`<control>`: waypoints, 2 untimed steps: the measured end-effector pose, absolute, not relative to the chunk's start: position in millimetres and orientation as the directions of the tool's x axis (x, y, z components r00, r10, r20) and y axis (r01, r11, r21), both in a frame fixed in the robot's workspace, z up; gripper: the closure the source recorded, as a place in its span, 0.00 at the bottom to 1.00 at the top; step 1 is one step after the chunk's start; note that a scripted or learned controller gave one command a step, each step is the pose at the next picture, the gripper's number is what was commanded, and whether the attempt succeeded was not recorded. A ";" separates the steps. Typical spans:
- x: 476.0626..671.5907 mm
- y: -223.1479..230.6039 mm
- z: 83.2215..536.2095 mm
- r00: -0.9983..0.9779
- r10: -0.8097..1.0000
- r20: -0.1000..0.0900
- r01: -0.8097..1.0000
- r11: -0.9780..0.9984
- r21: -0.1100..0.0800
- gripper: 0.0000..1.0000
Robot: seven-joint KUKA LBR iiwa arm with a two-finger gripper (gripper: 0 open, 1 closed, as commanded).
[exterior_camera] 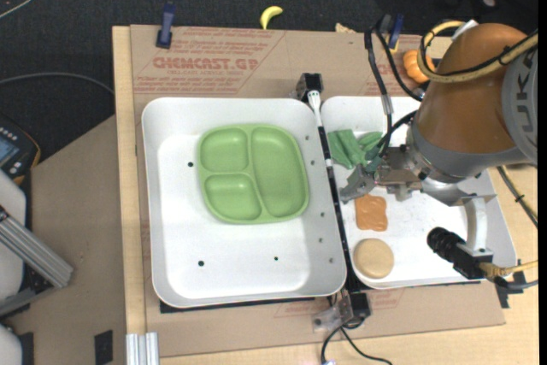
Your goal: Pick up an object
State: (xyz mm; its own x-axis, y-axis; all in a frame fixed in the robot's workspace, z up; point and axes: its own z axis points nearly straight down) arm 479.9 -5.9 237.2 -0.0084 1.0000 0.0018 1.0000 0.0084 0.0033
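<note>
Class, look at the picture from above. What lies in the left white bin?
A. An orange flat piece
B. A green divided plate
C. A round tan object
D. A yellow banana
B: the green divided plate lies in the left bin, while the tan and orange items lie in the right bin.

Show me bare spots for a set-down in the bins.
Left bin: bare floor rings the green divided plate, widest along its front edge. Right bin: crowded, with hand, green cloth, orange piece, tan disc.
</note>
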 end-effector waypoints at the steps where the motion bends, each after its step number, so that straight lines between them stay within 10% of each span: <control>1: 478.1 -4.7 181.7 0.001 1.000 0.001 1.000 -0.001 -0.007 0.00; 2: 479.5 -5.1 194.9 0.001 1.000 0.000 1.000 -0.001 0.001 1.00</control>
